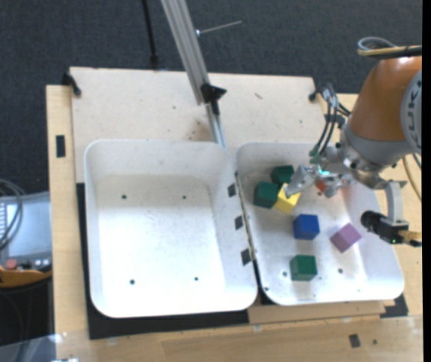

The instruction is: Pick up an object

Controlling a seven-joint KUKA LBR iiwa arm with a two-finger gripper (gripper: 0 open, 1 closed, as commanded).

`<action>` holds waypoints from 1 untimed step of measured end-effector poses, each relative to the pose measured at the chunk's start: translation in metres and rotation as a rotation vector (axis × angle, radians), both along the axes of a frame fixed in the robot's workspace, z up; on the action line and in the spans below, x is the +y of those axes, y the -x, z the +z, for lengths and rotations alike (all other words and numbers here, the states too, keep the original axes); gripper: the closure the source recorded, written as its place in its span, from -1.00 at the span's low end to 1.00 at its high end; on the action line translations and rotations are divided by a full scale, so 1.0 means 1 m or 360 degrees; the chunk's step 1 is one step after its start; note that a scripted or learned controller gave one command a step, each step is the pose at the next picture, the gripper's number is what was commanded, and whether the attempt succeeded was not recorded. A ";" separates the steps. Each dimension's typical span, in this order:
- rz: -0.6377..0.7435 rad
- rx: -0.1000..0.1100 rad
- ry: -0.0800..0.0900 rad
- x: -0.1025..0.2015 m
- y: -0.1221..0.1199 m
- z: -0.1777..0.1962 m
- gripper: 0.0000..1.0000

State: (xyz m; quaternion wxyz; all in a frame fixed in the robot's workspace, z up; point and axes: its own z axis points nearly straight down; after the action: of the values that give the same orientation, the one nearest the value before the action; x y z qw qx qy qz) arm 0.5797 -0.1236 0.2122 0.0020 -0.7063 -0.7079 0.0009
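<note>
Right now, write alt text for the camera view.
A grey-and-orange robot arm reaches from the right, its gripper low over a yellow block in the right bin. Around it lie three green blocks, a blue block and a purple block.

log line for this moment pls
gripper low in right bin | at yellow block | grasp unconfirmed | left bin untouched

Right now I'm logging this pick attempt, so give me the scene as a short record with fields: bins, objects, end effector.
right bin: holds all the objects
left bin: white, shallow
green objects: three, at
yellow block: touching a green one
blue cube: mid-bin
purple block: right of the blue cube
end effector: low over the yellow and green cluster; grasp not confirmed
</note>
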 end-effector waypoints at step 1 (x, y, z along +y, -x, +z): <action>-0.0002 -0.0008 0.0001 0.000 -0.001 0.002 -1.00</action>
State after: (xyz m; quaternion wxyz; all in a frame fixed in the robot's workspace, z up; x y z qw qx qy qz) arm 0.5807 -0.1237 0.2146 0.0000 -0.7066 -0.7076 -0.0008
